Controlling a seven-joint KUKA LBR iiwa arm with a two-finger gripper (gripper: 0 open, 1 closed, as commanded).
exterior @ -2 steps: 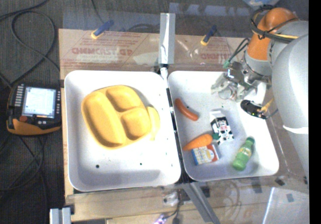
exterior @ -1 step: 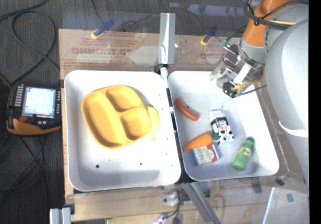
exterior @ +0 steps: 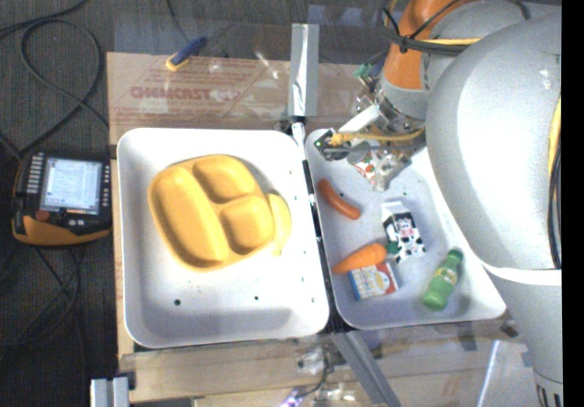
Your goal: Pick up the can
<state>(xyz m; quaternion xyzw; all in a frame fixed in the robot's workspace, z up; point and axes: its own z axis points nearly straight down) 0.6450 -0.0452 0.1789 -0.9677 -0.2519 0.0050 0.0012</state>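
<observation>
Over on the floor at the left, a handheld control pendant (exterior: 60, 195) is lying with its screen glowing, the text far too small to read. Beyond the bins, a sheet of cardboard (exterior: 201, 90) is showing faded red lettering that looks like "CHEMCAST", though I can't be sure of every letter. The left bin (exterior: 137, 305) is holding a yellow divided plate (exterior: 219, 211).

In the right bin (exterior: 474, 305), a sausage (exterior: 339, 200) is lying near the dividing wall, and a carrot (exterior: 359, 257) is touching a small red-and-white carton (exterior: 372, 282) whose print I can't make out. A black-and-white patterned carton (exterior: 402, 234) is sitting just beyond them, and a green bottle (exterior: 443, 279) is lying to the right.

The gripper (exterior: 370, 159) is hanging over the far end of this bin. A small white-and-red shape is peeking out beneath it, seemingly the can (exterior: 372, 173), mostly covered. Whether the gripper is open or closed, I cannot tell. The arm (exterior: 502, 140) is blocking the bin's right side.
</observation>
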